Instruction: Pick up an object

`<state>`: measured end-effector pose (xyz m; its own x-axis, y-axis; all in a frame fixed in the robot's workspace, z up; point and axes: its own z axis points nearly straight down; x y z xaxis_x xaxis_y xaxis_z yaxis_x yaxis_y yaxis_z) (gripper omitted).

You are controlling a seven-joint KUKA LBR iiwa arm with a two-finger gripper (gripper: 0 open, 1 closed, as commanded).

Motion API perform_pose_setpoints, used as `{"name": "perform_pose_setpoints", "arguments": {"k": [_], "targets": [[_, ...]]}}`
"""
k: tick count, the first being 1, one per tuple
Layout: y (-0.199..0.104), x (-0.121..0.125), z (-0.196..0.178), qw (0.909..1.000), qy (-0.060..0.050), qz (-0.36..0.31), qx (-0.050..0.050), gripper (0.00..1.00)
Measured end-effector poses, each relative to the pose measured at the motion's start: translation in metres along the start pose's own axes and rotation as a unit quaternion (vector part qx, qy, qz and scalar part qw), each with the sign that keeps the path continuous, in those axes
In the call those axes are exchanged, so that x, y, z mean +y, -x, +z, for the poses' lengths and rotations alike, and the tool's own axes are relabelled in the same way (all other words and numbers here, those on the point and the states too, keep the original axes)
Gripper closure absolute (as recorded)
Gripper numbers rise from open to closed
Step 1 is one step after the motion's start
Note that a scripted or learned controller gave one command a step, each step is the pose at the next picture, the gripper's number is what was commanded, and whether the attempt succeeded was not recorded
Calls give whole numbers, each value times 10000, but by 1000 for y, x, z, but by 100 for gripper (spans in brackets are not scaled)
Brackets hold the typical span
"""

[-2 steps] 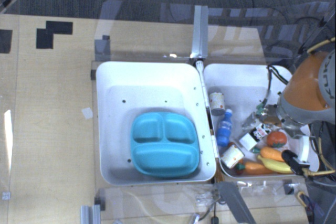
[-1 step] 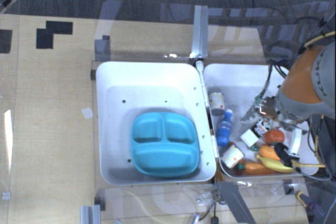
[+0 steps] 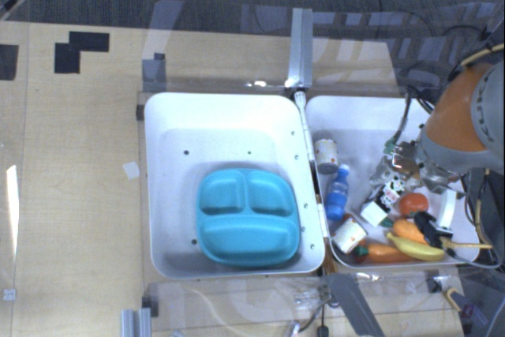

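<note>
The right bin (image 3: 359, 134) holds a heap of small items. A small can (image 3: 325, 151) lies by its left wall, with a blue bottle (image 3: 337, 194) just below it and a white cup (image 3: 348, 234) at the front. Toward the front right lie a red tomato-like ball (image 3: 413, 204), a banana (image 3: 419, 249), an orange carrot-like piece (image 3: 385, 252) and a white box (image 3: 374, 213). My gripper (image 3: 394, 166) hangs low over the right-hand part of this heap, right above a black-and-white item (image 3: 392, 190). The arm's orange band (image 3: 460, 119) is above it to the right.
The left bin (image 3: 170, 130) holds a blue divided tray (image 3: 248, 217) toward its front. A metal post (image 3: 301, 47) stands behind the wall between the two bins. Cables run along the right edge beside the arm.
</note>
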<state>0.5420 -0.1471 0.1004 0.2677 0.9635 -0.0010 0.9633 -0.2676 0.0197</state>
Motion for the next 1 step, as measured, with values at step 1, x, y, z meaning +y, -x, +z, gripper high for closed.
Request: {"name": "perform_pose_setpoints", "arguments": {"k": [1], "targets": [[-47, -8, -93, 9947, -80, -1024, 18, 100]]}}
